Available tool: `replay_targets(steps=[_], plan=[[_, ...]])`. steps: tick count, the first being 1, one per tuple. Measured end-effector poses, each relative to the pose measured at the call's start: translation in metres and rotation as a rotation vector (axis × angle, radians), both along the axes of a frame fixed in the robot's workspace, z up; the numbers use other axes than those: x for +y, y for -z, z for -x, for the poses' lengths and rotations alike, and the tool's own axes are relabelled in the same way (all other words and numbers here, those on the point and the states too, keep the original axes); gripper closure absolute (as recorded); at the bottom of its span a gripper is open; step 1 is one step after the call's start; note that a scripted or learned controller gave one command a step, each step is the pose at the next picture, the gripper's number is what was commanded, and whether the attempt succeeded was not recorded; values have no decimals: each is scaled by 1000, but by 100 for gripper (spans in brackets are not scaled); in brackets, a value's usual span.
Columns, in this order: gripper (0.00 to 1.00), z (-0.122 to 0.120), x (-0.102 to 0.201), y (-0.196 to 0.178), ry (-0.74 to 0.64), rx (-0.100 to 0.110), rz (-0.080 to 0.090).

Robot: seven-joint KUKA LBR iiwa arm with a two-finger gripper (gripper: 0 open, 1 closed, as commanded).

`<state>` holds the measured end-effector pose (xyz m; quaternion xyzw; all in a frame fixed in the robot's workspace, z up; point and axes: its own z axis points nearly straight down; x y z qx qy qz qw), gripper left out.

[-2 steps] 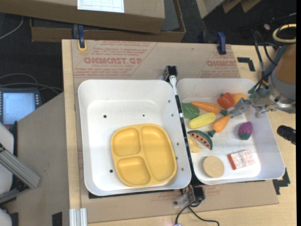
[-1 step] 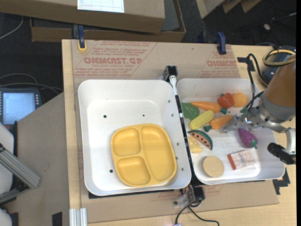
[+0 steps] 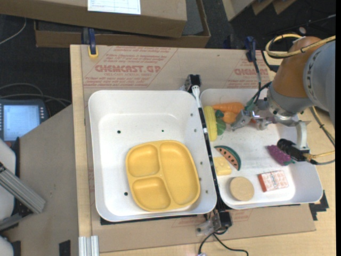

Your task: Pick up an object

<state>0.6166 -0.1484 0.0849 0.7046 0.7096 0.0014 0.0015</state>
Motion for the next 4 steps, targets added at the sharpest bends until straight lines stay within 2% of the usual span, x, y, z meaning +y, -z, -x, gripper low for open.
replay_targets(steps=[1,2,3,4], plan=[[0,-38,-11,5,20,70,-3],[0,-37,-12,4,24,62,3],[0,-40,-37,5,8,51,-8],[0,-40,12,3,12,53,9]])
